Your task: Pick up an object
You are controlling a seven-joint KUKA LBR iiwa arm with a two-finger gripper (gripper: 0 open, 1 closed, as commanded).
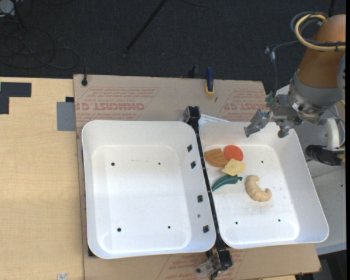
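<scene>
The fingers stand apart with nothing between them; the gripper (269,125) hangs over the far edge of the right bin (306,214); the left bin (99,226) adjoins it. In the right bin lie a brown bread slice (215,157) touching a red tomato slice (234,153), a yellow cheese wedge (233,167) just below, a green pepper (224,182), and a beige croissant (257,189) near it.

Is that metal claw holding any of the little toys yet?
No. The claw hangs over the far rim of the right bin, fingers spread with nothing between them. The toys, like the croissant, lie on the bin floor.
</scene>
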